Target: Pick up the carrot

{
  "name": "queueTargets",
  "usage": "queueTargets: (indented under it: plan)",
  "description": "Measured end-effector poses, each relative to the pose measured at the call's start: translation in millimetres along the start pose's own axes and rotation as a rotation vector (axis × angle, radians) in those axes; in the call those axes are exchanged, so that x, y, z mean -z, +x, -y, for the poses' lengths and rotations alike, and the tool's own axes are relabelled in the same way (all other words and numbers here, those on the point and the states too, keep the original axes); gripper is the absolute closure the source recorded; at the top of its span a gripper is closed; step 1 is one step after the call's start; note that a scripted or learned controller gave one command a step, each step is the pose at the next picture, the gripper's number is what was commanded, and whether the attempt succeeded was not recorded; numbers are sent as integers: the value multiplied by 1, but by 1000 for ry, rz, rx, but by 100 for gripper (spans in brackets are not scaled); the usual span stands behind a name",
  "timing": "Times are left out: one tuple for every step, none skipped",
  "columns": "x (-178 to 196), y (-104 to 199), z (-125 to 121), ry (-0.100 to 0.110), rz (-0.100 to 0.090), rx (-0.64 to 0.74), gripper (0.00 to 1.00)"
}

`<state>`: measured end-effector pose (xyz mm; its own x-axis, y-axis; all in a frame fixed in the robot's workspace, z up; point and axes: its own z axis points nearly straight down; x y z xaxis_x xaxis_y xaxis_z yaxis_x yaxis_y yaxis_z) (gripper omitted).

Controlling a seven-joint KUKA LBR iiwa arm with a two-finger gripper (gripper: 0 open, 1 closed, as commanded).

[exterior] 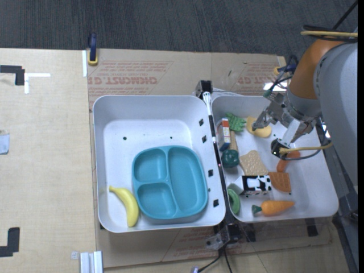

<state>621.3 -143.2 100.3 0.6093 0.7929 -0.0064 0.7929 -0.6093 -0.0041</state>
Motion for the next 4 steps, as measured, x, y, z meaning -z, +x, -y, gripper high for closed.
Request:
queueTargets:
  plan:
    - [-9,-4,12,-1,-4,374,0]
    - [-10,-5,69,-1,-4,390,0]
    - [6,-42,-30,-3,-4,-101,0]
    - [-10,-14,19,4,-3,-334,0]
